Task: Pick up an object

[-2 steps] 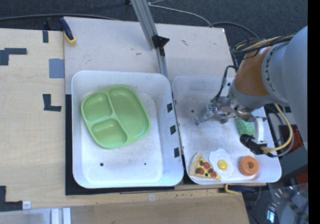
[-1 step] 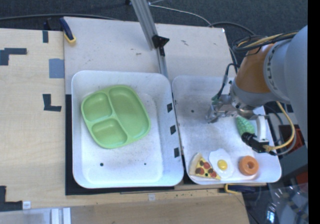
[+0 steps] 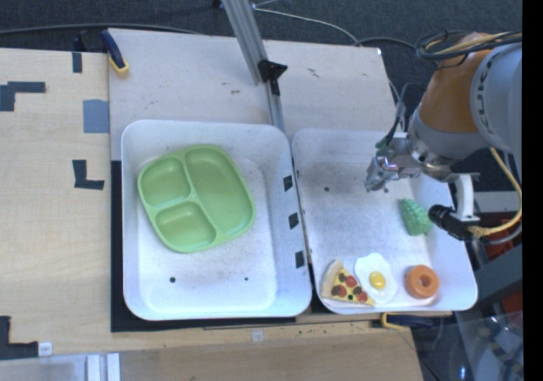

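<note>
With its finger state impossible to tell, the hand (image 3: 378, 177) should drop squarely over the green toy (image 3: 415, 216) just beside it before closing.

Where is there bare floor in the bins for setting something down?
Left bin: the strip below the green plate. Right bin: the middle, left of the gripper. Crowded: near edge with pizza slice, fried egg, donut.

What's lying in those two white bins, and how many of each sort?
Green divided plate: 1
Pizza slice: 1
Fried egg: 1
Orange doughnut: 1
Green bumpy toy: 1
Total: 5
</note>
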You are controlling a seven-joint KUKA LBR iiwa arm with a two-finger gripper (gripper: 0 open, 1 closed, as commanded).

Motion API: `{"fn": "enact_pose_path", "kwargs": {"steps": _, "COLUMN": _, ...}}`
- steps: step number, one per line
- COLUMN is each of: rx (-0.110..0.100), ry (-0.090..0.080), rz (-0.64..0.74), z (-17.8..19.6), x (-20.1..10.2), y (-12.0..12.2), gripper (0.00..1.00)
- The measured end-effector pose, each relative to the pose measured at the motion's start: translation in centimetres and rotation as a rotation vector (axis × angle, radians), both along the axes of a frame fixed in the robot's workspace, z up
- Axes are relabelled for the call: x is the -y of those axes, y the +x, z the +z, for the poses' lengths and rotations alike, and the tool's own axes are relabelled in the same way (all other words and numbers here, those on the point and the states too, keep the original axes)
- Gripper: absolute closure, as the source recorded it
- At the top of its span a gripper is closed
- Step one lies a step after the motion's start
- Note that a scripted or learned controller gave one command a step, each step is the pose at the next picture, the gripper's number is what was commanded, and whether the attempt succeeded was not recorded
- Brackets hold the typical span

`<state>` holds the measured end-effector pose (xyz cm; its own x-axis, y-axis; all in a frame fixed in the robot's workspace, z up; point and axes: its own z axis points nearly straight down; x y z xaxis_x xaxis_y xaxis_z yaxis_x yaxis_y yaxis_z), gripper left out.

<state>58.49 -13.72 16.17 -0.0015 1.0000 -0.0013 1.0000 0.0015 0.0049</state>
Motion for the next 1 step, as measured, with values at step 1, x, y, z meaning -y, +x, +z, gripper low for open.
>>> {"fn": "enact_pose_path", "kwargs": {"steps": 1, "rx": -0.002, "ry": 0.0, "rz": -0.001, "z": 4.71, "x": 0.8, "y": -0.25, "gripper": 1.0}}
